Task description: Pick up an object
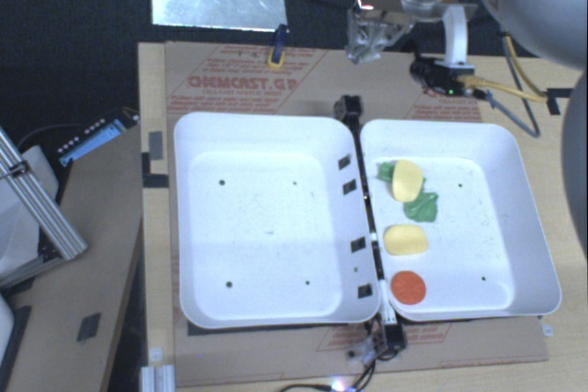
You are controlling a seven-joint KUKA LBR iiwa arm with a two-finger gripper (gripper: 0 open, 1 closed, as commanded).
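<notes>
Hovering tool (370, 46) beyond right bin's (514, 151) rim.

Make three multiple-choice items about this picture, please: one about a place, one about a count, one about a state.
1. Where do the objects lie?
A. In the left bin
B. In the right bin
C. On the bench outside the bins

2. How many yellow pieces are there?
A. One
B. Two
C. Four

3. How does the tool stand relative to the objects?
A. Raised beyond the bins' far edge, apart from them
B. Pressed onto the orange disc
C. Down inside the left bin

Answers:
1 B: all pieces sit in the right bin, near its left wall.
2 B: an upper yellow piece and a lower yellow piece show, beside a green piece and an orange disc.
3 A: the tool hangs above the cardboard behind the bins.
</notes>
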